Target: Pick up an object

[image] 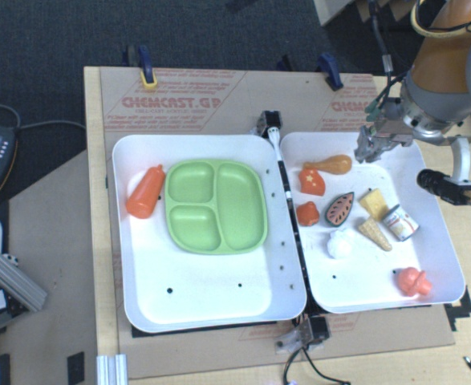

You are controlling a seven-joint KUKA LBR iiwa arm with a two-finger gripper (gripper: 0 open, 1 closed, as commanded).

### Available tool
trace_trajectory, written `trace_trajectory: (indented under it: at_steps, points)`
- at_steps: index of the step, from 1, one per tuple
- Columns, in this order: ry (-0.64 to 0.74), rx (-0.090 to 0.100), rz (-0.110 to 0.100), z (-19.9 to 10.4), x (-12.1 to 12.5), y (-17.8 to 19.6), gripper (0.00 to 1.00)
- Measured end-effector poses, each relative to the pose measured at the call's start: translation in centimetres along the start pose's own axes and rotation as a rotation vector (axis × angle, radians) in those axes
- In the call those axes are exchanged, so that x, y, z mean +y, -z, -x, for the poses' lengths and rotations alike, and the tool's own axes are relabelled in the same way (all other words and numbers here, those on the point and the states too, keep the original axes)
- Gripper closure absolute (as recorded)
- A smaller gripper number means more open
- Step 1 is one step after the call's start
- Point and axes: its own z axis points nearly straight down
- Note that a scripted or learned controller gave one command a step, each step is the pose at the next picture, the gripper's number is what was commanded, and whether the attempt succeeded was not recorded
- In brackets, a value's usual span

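hand (369, 147) at 1 o'clock of right bin (440, 251), just right of drumstick (330, 165); can't tell if spread or pinched.

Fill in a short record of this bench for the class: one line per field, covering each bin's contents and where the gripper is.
left bin: green divided plate, orange bottle beside it
right bin: drumstick toy, two red pieces, seed-patterned slice, yellow block, cone, small can, white ball, pink toy
gripper: above right bin's far edge, beside the drumstick toy
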Motion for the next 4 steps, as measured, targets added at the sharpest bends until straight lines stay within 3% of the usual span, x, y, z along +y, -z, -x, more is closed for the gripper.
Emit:
trace_trajectory:
  at_steps: [1, 3, 4]
  points:
    - [0.000, 0.001, -0.001, -3.7, 2.0, 0.8, 1.00]
    - [-0.004, -0.001, -0.003, -3.3, 2.0, 0.8, 1.00]
    - [-0.004, -0.001, -0.003, -4.4, 3.2, -0.5, 1.00]
